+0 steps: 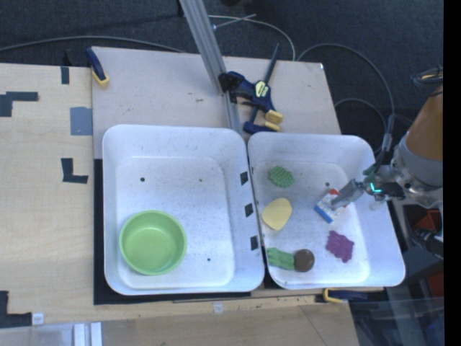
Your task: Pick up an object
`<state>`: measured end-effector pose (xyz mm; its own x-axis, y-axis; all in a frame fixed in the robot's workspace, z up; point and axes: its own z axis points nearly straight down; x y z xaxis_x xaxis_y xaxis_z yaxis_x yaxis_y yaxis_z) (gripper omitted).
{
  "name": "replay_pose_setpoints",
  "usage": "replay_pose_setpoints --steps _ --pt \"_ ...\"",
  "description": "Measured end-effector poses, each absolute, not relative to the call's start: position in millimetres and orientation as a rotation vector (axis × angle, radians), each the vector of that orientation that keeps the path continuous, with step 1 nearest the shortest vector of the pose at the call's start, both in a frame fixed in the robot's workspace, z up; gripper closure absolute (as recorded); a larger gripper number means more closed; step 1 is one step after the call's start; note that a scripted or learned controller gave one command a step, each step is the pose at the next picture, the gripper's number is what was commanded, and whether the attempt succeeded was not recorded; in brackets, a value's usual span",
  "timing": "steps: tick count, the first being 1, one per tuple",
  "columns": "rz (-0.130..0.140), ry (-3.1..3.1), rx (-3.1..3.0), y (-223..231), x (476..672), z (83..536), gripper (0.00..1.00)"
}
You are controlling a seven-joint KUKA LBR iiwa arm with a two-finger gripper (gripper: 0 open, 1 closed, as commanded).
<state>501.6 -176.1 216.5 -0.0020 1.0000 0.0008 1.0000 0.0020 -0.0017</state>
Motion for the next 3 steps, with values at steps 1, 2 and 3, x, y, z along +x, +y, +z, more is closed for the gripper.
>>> replay_pose_setpoints --steps 1,2,3 --pt "0.006 -2.218 -2.216 -167 494.7 165 0.00" --pt "0.007 -2.216 -2.216 -174 491.8 104 0.00" --pt "0.002 -2.223 -2.221 -174 491.9 89 0.00"
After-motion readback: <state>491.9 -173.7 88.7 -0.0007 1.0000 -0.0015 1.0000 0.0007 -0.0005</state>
